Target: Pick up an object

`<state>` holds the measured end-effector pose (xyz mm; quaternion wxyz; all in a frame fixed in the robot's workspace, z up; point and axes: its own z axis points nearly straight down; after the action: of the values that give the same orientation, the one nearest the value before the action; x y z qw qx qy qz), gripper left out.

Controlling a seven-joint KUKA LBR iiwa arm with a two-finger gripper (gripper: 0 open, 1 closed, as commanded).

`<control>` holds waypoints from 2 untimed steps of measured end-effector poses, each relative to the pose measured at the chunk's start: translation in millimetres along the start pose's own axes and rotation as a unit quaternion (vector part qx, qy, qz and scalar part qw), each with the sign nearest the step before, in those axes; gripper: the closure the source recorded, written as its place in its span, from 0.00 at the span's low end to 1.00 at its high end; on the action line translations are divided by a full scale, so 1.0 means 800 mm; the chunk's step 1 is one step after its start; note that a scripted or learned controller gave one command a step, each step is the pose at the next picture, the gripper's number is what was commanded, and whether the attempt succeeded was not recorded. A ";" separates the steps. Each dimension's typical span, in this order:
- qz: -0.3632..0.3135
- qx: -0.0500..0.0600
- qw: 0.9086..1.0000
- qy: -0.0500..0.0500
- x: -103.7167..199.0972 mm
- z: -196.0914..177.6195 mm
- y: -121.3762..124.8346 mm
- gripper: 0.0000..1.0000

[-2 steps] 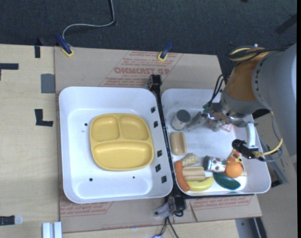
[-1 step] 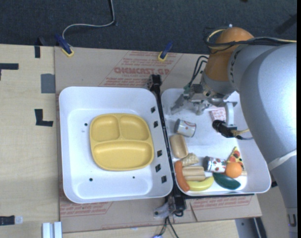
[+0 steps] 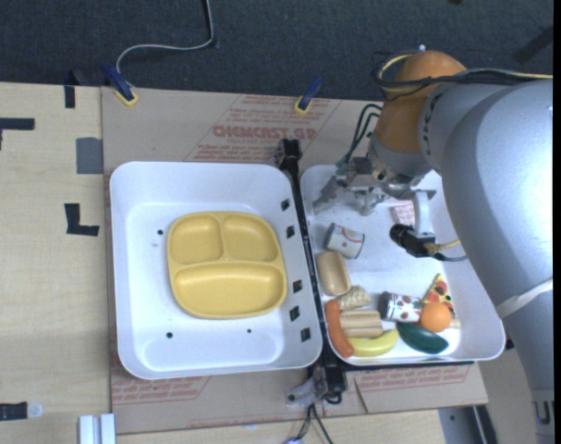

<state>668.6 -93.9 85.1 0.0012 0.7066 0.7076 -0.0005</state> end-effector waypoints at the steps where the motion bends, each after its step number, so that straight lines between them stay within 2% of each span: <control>1: 0.000 0.000 1.000 -0.001 0.000 -0.013 0.000 1.00; 2: 0.000 0.000 1.000 -0.001 0.000 -0.012 0.000 0.00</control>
<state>668.7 -94.0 94.9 0.0019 0.7063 0.7079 -0.0013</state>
